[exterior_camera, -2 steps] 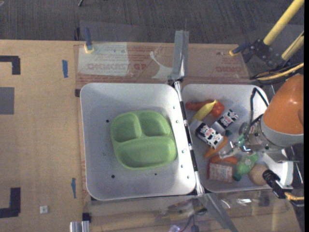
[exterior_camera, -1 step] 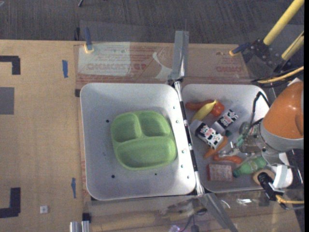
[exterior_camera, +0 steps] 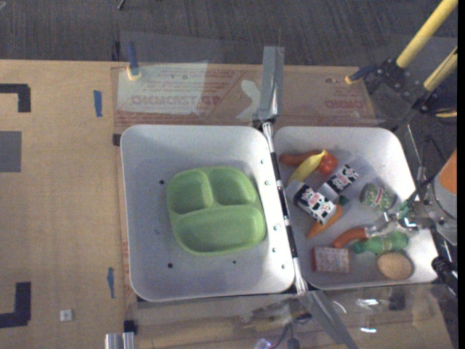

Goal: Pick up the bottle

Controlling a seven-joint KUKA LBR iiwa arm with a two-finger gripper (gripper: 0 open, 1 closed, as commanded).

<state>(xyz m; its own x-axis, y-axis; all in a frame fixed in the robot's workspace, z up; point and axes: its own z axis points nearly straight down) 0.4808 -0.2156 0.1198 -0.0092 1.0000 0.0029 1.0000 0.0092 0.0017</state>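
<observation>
Matt green plastic plate (exterior_camera: 215, 211)

Even overhead light falls on two shallow white plastic bins (exterior_camera: 196, 140), softly rendered.

Glare whitens the clear plastic sheet (exterior_camera: 171, 86) far left of the two-finger gripper (exterior_camera: 396, 222). A faint shadow edges the green divided plastic plate (exterior_camera: 215, 211). Small items beside the tool blur slightly; the grey arm (exterior_camera: 445, 195) smears at the frame's edge.

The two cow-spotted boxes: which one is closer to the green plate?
The larger cow-spotted box, the one lower in the camera view. It lies nearer the bin wall beside the green plate, while the smaller cow-spotted box lies farther right and higher up.
</observation>
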